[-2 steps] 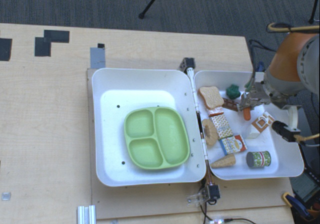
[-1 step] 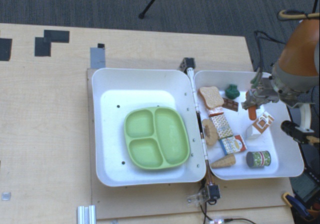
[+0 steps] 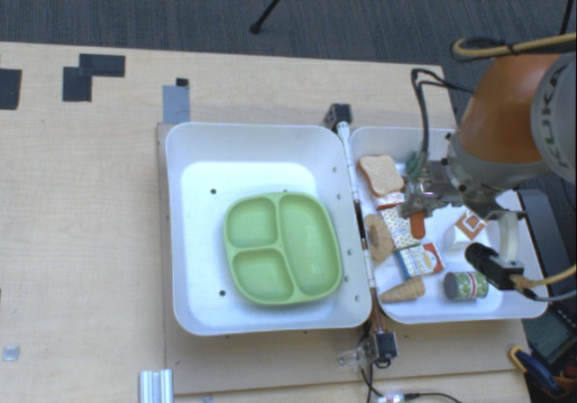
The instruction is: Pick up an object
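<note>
- Two white bins sit side by side on the bench (image 3: 81, 239): the left bin (image 3: 176, 230) and the right bin (image 3: 451, 315).
- Grey and orange, the arm (image 3: 514, 113) reaches in from the right over the right bin.
- A green plate (image 3: 282, 248) with three sections lies flat in the left bin.
- The gripper (image 3: 419, 203) is low over the right bin's middle; I cannot tell whether it is spread or closed.
- Bread (image 3: 382, 175) lies at that bin's far left.
- A cracker (image 3: 380, 239) lies by the left wall.
- A box (image 3: 420, 260) lies just right of the cracker.
- A can (image 3: 465, 285) lies near the front wall.
- A wedge (image 3: 402, 291) lies at the front left.
- A red sausage (image 3: 416, 226) lies right at the gripper's tip; whether they touch is unclear.
- A card (image 3: 471, 226) lies right of the sausage.
</note>
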Controlling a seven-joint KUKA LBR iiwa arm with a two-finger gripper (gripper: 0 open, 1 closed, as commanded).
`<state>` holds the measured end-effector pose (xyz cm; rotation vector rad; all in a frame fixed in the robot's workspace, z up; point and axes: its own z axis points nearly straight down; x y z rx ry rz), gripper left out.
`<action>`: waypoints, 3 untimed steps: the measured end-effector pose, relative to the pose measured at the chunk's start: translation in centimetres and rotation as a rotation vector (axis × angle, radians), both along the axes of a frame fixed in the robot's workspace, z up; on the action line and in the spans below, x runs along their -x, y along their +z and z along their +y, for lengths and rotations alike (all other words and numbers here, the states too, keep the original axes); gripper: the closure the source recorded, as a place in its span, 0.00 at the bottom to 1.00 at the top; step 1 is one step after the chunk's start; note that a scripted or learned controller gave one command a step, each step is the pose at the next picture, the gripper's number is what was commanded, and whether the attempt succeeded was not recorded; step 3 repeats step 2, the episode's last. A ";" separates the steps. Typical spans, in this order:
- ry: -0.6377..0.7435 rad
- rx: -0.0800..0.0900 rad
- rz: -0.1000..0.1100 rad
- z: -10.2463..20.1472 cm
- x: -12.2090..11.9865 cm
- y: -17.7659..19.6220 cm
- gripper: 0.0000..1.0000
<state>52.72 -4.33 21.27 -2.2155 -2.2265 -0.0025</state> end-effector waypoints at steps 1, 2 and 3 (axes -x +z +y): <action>-0.001 0.000 0.001 6.6 3.4 -2.9 1.00; 0.000 0.000 0.000 14.1 3.5 -2.9 1.00; 0.000 0.000 0.000 14.1 3.5 -2.9 1.00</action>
